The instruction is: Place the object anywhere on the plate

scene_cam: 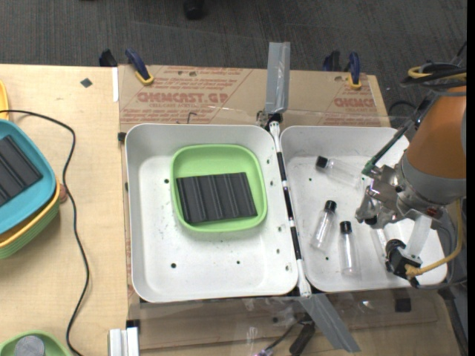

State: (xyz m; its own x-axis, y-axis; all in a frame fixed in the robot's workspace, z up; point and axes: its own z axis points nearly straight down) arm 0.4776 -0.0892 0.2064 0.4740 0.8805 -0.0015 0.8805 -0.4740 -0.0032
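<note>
A square green plate (pixel 256 162) with a dark ridged mat on it lies in the left white bin (pixel 148 258). Three clear vials with black caps lie in the right bin (pixel 312 273): one vial (pixel 323 225) near the middle, a second vial (pixel 346 247) just right of it, and a third vial (pixel 332 166) toward the back. My gripper (pixel 373 205) hangs over the right side of the right bin, just right of the two middle vials and apart from them. The wrist hides its tip.
The grey arm with its orange band (pixel 445 136) reaches in from the right, with cables below it. A blue and yellow stack of dishes (pixel 22 191) sits on the bench at far left, with a black cable (pixel 74 221) trailing beside it. Cardboard and clamps stand behind the bins.
</note>
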